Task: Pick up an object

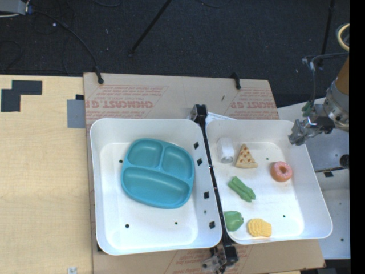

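Jaw state cannot be told at this distance; the gripper [300, 131] hangs over the far right rim of the right bin [319, 210], carrying nothing visible. Judged step: approach, before any descent. Nearest candidate is the donut [281, 171], a glossy ring near the right wall. Others: a wedge-shaped pizza slice [246, 157] beside a white cylinder [227, 150] toward the far edge, a ridged green pod [242, 188] at centre, a bumpy yellow corn piece [259, 228] and a green lump [232, 220] by the near edge. Next move calls for centring, then lowering. The left bin [108, 233] bears a smooth teal divided plate [157, 173].
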`<state>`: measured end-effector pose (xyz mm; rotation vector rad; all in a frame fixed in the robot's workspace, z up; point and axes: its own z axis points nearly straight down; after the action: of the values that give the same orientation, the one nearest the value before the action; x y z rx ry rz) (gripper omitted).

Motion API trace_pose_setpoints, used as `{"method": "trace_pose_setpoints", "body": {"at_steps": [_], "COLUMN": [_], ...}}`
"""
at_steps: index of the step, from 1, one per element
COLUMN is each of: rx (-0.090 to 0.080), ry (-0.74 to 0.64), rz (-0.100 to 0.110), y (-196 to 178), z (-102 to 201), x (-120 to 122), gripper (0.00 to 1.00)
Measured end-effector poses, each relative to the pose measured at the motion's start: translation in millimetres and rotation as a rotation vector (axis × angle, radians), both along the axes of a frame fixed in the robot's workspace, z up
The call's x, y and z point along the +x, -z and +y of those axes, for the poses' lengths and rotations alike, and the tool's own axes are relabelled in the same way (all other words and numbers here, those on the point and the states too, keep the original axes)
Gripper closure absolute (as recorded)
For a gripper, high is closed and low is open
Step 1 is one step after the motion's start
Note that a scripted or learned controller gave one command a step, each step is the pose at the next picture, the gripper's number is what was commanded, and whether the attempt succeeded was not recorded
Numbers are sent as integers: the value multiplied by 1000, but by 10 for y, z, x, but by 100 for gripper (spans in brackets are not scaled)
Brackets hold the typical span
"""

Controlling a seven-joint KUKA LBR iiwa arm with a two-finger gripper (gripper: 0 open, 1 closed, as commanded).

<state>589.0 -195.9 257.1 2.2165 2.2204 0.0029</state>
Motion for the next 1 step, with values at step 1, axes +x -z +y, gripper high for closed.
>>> {"method": "trace_pose_setpoints", "body": {"at_steps": [1], "rx": [1], "ry": [0], "rz": [3], "y": [-265], "z": [-6], "x": [4], "gripper": [100]}}
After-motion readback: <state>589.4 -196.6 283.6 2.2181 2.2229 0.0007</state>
